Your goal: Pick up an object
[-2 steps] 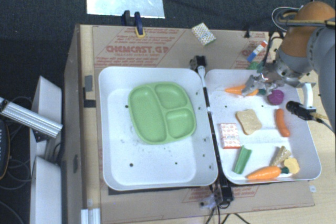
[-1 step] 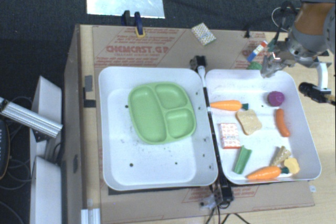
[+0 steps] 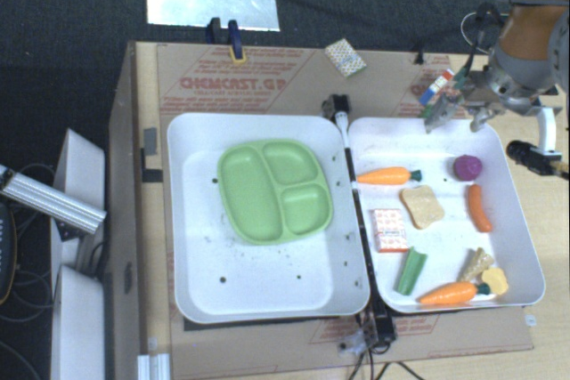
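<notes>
Your pickable stuff is all sitting in the right bin [image 3: 525, 267]: a carrot [image 3: 385, 176] by the divider, a purple ball [image 3: 468, 165], a sausage [image 3: 479, 207], a bread slice [image 3: 422, 206], a green stick [image 3: 411, 271] and a second carrot [image 3: 448, 293] near the front. The left bin [image 3: 191, 218] is holding a green divided plate [image 3: 274, 190]. Your hand [image 3: 460, 116] is hanging over the right bin's far rim, fingers spread apart and gripping nothing.
</notes>
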Robot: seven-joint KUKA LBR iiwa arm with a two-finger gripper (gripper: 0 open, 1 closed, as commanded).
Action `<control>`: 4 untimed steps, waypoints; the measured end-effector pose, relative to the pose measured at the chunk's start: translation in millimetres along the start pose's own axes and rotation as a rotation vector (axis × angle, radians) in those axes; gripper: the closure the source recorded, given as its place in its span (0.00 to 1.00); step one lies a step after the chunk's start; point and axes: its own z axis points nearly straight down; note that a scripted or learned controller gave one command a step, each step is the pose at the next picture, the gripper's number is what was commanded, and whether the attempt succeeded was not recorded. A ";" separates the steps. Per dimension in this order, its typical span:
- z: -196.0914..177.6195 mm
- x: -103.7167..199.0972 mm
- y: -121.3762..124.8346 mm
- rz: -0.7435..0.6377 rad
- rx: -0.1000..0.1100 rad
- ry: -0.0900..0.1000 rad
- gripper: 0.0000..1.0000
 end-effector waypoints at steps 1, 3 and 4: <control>107.7 -23.6 -2.0 0.004 0.005 0.001 0.00; 107.9 -38.7 -0.3 0.000 0.003 0.002 0.00; 107.9 -38.7 -0.3 0.000 0.003 0.002 0.00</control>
